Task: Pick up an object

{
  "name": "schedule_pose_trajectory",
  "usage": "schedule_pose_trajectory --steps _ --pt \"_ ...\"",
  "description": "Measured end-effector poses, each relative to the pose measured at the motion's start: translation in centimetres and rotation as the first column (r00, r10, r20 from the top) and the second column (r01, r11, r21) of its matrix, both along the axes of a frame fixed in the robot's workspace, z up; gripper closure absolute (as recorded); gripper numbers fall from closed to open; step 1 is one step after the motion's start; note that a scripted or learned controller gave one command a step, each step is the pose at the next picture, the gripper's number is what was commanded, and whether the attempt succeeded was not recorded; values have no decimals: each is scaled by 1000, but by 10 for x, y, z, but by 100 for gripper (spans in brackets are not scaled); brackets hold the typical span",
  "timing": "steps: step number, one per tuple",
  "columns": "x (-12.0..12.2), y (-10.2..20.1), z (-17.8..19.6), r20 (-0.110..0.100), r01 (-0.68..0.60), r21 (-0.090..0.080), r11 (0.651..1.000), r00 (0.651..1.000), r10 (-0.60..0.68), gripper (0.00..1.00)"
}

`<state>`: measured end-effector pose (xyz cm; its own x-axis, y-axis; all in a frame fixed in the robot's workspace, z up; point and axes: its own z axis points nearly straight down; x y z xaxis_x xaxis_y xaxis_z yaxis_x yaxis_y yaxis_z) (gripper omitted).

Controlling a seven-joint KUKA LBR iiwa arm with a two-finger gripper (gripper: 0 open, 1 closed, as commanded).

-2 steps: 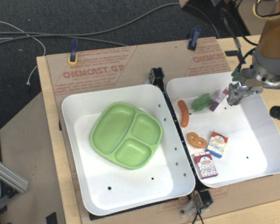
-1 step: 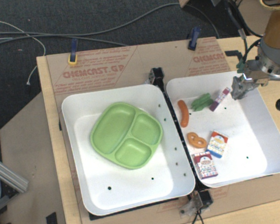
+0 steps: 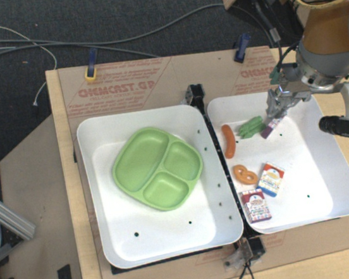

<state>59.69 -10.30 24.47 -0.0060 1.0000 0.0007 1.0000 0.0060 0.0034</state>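
Underneath, brown cardboard sheet on dark carpet, loose cables.

A dark carpeted floor lay around the worktop, which was covered by a sheet of brown cardboard printed with red lettering. Two blue clamps pinned that sheet along its far edge (one toward each end). Thin pale cables trailed across the carpet at the upper left, and an aluminium rail slanted in at the left edge.
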Motion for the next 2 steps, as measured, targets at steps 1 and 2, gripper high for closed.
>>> schedule_pose_trajectory --steps 1,2 --pt "10 42 -8 -2 2 0 1000 1000 -2 100" --pt "18 100 -2 -2 1 0 1000 1000 -1 100"
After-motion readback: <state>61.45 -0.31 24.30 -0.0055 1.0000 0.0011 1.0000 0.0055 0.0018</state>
